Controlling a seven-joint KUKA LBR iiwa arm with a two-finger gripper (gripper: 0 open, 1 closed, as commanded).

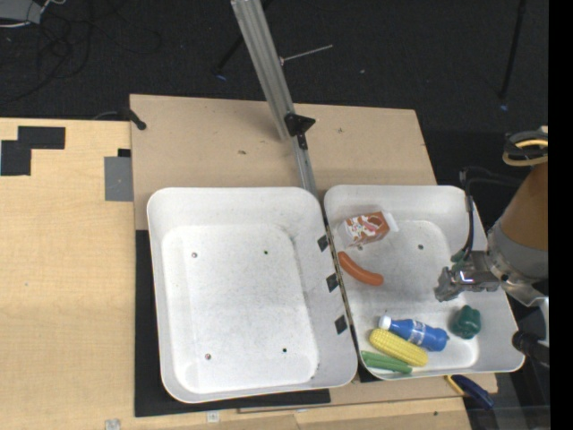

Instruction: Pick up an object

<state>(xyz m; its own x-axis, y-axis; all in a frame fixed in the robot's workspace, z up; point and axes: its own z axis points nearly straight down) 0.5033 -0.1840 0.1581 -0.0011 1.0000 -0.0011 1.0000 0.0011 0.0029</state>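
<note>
Green and small, the toy (466,321) we judge our likeliest pick lies near the right bin's (394,197) right wall, our gripper (455,285) poised just above-left of it over bare floor, its grip state unreadable to us.

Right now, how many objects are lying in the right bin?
6: snack packet near the back, hot dog by the divider, blue bottle, corn cob and green pod in front, dark green object under the gripper.
</note>
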